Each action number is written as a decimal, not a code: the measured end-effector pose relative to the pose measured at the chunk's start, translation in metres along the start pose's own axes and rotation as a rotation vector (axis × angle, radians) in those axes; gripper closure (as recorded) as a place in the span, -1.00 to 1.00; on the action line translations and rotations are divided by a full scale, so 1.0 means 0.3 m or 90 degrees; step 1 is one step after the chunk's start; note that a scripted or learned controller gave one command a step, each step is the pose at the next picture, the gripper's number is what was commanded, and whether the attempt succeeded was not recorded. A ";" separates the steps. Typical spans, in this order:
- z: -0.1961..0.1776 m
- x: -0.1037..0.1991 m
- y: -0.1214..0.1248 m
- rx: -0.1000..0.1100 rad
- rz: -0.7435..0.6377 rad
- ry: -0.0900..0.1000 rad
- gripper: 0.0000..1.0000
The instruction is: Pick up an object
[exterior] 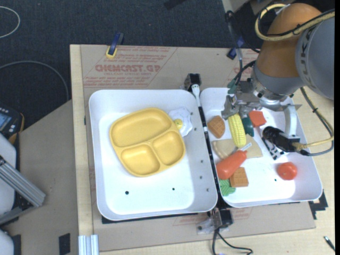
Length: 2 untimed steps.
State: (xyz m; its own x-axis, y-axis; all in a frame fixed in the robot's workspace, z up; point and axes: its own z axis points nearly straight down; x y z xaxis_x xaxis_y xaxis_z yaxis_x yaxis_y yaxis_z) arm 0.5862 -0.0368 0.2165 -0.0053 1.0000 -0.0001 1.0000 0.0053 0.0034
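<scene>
Corn cob [237,129]: lay in right bin [305,187], long axis nearly vertical in view, tip toward lower edge | Count: one corn cob, one carrot [231,165], one tomato [287,171], one yellow tray [146,141] in left bin [106,195] | Gripper [245,109]: above cob's upper end; contact undetermined | Jaws: state could not be determined

I am seeing the yellow three-compartment plastic tray [146,141] lying in the left shallow white bin [106,195]. In the right shallow white bin [305,187], the yellow plastic corn cob [237,129] is sitting behind the orange toy carrot [232,164], with the small red toy tomato [287,171] lying to their right.
</scene>
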 end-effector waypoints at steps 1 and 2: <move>0.003 0.100 0.072 0.000 0.001 0.000 1.00; -0.007 0.092 0.045 0.003 0.004 0.000 1.00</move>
State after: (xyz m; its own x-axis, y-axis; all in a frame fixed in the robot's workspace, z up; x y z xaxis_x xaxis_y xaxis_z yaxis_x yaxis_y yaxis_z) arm 0.5996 -0.0093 0.2187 0.0006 1.0000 0.0000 1.0000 -0.0006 -0.0017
